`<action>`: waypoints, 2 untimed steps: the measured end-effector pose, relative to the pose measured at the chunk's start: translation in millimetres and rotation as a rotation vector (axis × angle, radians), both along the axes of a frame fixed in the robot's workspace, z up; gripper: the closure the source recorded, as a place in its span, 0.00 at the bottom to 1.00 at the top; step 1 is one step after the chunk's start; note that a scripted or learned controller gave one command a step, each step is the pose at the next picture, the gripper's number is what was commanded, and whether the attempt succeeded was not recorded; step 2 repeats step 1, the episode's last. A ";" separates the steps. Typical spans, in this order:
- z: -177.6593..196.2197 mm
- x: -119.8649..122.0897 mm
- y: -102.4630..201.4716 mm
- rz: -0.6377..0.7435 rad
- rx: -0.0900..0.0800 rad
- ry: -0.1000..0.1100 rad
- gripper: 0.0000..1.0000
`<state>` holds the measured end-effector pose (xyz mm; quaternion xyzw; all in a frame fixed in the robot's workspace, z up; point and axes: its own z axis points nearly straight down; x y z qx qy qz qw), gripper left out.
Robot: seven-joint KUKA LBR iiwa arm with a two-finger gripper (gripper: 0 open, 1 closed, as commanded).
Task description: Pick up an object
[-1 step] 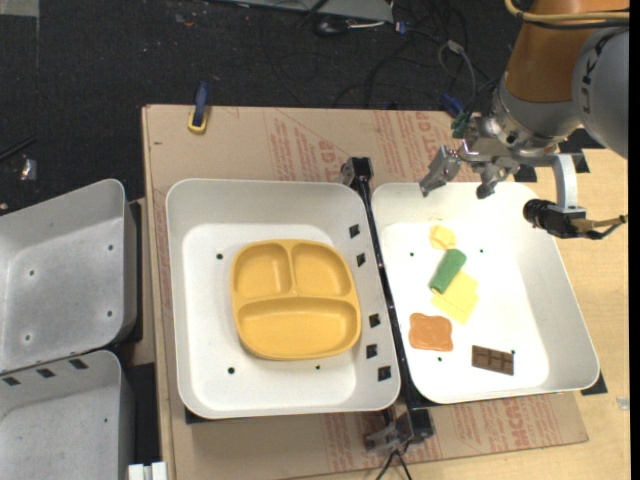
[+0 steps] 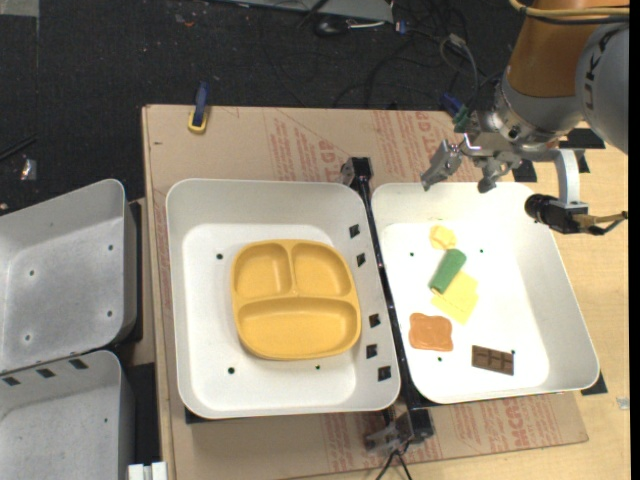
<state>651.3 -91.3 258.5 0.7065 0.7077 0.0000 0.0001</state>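
Observation:
The right bin [image 2: 560,298] holds several small items: a green cylinder [image 2: 447,270] lying across a flat yellow piece [image 2: 460,300], a small yellow chunk [image 2: 442,236] just behind them, an orange toast slice [image 2: 431,332] and a brown chocolate bar [image 2: 492,359] toward the front. My gripper [image 2: 462,175] hangs over the bin's back edge, behind the yellow chunk. It is open, its two fingers spread apart with nothing between them.
A yellow divided plate [image 2: 296,299] lies in the left bin [image 2: 200,228]. A black divider with clips [image 2: 366,258] runs between the bins. A blue-and-yellow clamp [image 2: 199,111] sits at the bench's back left. White panels [image 2: 60,268] lie off the bench to the left.

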 end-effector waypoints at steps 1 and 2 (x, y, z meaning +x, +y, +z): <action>-44.8 2.7 -4.4 -0.003 0.000 0.004 0.00; -44.8 2.7 -4.4 -0.003 0.000 0.004 0.00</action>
